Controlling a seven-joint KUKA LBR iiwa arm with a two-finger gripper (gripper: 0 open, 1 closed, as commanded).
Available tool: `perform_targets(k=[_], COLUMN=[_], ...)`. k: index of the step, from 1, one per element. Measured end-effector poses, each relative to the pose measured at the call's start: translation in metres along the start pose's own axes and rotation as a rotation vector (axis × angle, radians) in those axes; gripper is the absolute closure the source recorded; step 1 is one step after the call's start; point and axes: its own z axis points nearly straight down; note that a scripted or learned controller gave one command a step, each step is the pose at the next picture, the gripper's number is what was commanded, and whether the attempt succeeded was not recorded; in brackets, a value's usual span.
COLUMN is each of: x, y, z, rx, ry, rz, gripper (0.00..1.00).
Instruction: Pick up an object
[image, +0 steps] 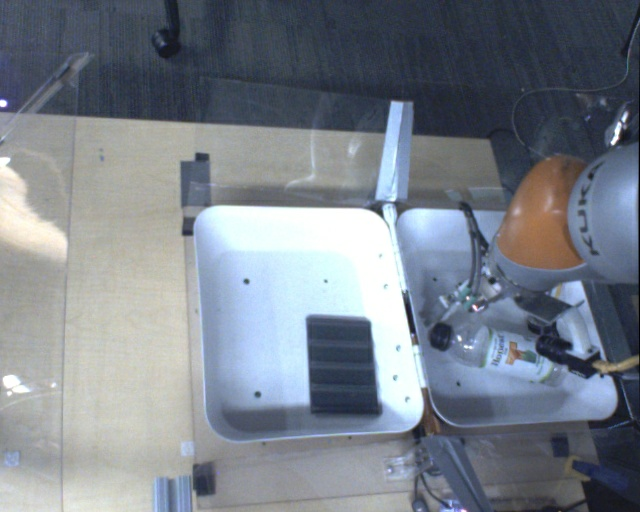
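A clear plastic bottle (497, 351) with a black cap and an orange-and-green label lies on its side in the right bin (430, 245), cap pointing left. My gripper (470, 297) hangs low in that bin, just above and left of the bottle's neck, mostly hidden under the grey arm and its orange band (538, 222). A black ribbed block (342, 365) lies flat in the left bin (250, 240), near its front right corner.
A dark cable and a small black part (556, 347) cross the right end of the bottle. A raised divider (408, 320) separates the two bins. A clear panel and a metal post (395, 150) stand behind them.
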Motion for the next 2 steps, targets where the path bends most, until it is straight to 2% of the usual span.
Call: perform_targets(k=[1, 2], x=[0.0005, 0.0005], y=[0.0037, 0.0036], z=[-0.0124, -0.0123], rx=[-0.008, -0.008], ry=[-0.002, -0.002], rz=[0.000, 0.000], gripper=[1.00, 0.00])
